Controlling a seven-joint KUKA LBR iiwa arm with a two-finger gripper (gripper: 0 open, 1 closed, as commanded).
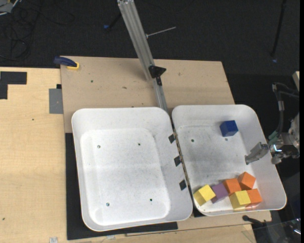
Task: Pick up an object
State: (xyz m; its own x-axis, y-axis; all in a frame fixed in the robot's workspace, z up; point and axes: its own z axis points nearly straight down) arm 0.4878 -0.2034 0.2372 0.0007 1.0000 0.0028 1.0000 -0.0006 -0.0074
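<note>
The right white bin (212, 113) holds a blue cube (228, 128) near its far side. A cluster of blocks lies in its near right corner: a yellow cube (205, 193), a purple block (220, 191), an orange block (248, 180) and a second yellow cube (240, 199) among them. My gripper (266, 156) hangs over the bin's right rim, above and just beyond the cluster and to the right of the blue cube. Its fingers stand apart, open, with nothing between them.
The left white bin (91, 120) sits beside the right one, with black clips (176, 160) along the shared edge. A slanted metal rail (139, 39) rises behind the bins. A blue-and-yellow clamp (67, 63) lies at the bench's far left corner.
</note>
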